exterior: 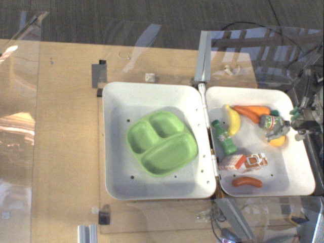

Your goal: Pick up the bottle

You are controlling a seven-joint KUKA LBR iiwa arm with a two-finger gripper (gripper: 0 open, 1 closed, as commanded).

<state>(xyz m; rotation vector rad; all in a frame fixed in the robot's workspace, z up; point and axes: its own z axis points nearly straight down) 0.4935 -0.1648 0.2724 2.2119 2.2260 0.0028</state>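
Note:
The green bottle (pixel 223 138) lies on its side by the left wall of the right bin (pixel 298 182), its cap towards the back. My gripper (pixel 289 126) hangs over the bin's right side, beside a small green and red can (pixel 270 121) and a yellow-orange fruit (pixel 277 141). It is well to the right of the bottle and does not touch it.
A banana (pixel 233 119) and a carrot (pixel 251 111) lie behind the bottle. A small orange and white carton (pixel 243 162) and a red sausage (pixel 247 182) lie in front of it. In the left bin (pixel 114 135) sits a green divided plate (pixel 161 143).

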